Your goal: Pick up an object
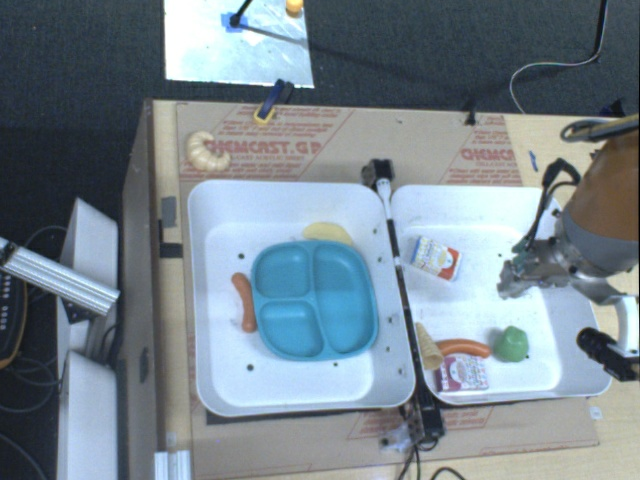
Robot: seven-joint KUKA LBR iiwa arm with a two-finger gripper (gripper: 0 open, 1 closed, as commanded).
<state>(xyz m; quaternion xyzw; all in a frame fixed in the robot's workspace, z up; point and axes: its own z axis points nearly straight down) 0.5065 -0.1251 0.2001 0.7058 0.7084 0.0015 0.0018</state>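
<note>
**Robot claw hangs over right bin, between carton and green cup**

A cardboard-topped bench (300, 143) bears two shallow white bins side by side. The left bin (215, 268) holds a blue divided plate (314, 300), the biggest item on show. The grey arm (600, 238) reaches in from the right across the right bin (480, 218). Its claw (512, 280) sits above that bin's bare floor near the right wall. Whether the claw is wide or narrow cannot be told from this slanted view.

A small white-and-red carton (436, 258) lies flat in the right bin, to the left of the claw, level with it and apart from it. Its long axis runs roughly left to right, dipping slightly toward the right, with the red end nearer the claw.

Below the claw, near the bin's front, stands a green cup (512, 344). Just to the cup's left lies an orange sausage (464, 348), its length running left to right. A red-and-white packet (462, 375) rests flat just in front of the sausage. A tan cone (428, 346) lies by the divider.

In the left bin a second sausage (245, 301) lies beside the plate's left edge, its length running front to back. A pale yellow piece (328, 233) lies partly hidden at the plate's far rim.
</note>
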